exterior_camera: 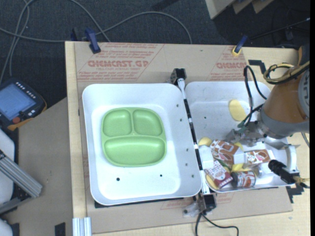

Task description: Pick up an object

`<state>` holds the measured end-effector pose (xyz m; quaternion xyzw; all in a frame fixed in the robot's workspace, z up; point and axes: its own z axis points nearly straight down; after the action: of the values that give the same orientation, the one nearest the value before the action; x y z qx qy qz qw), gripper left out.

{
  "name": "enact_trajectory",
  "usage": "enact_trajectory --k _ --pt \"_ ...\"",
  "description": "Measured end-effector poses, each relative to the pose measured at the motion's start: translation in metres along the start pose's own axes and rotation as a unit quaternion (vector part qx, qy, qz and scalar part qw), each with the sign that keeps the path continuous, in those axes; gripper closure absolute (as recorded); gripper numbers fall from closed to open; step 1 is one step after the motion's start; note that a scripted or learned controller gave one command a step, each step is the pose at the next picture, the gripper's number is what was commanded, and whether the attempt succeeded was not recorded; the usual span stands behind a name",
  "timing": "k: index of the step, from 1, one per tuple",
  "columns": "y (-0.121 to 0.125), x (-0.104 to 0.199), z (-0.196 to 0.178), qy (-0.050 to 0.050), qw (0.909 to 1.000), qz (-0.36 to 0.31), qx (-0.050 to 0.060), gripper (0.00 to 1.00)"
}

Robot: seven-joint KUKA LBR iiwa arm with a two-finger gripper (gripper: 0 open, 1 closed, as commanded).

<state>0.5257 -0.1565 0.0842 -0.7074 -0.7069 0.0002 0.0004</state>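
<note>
Camera view from above: at the far left, off the tabletop (74, 132), we see a handheld pendant (17, 104) with a blue screen. On the tabletop, the left bin (98, 181) carries a green divided plate (133, 136), lying flat near the bin's middle, its two small compartments toward the far side and the one wide compartment toward us. Just beside it, the right bin (211, 100) touches the left bin along a shared edge. Near the far side of that bin lies a yellow, lemon-like object (237, 110), apart from the rest. In the near part of the bin we find a heap of small packets (231, 166), red, white and brown, crowded together and overlapping, with yellow pieces among them. The hand (245, 135) sits low over the far edge of this heap, below the arm's (285, 107) orange band; we cannot tell how its fingers stand, and nothing shows between them.
</note>
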Motion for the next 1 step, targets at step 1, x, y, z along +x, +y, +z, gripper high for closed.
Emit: enact_trajectory --k 1 --pt "-0.0007 0.0062 -0.0003 0.0 1.0 0.0 0.0 0.0"
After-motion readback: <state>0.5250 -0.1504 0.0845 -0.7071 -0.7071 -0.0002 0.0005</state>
